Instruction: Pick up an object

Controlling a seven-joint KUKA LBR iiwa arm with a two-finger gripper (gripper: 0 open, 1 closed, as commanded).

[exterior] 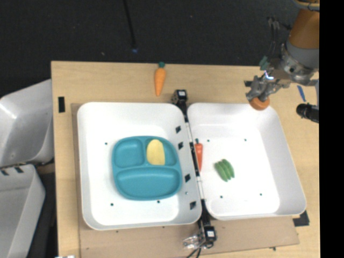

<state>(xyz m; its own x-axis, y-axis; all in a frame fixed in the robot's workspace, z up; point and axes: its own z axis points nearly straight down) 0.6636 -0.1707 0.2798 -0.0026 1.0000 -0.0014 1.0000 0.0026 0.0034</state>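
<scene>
My gripper (260, 94) hangs over the far right corner of the right bin (269, 198). A small round orange object (260, 104) sits at its fingertips, and the fingers look shut on it, level with the bin's far rim. Lower in that bin lie a green vegetable (225, 170) in the middle and a small orange-red carrot piece (198, 155) against the left wall. The left bin (91, 198) holds a blue divided plate (134, 184) with a yellow item (156, 152) in its upper right compartment.
A carrot with a green top (159, 79) lies on the wooden bench (107, 82) beyond the left bin. Black clips (180, 96) mark the seam between the bins. A white box (24, 122) stands off the bench to the left.
</scene>
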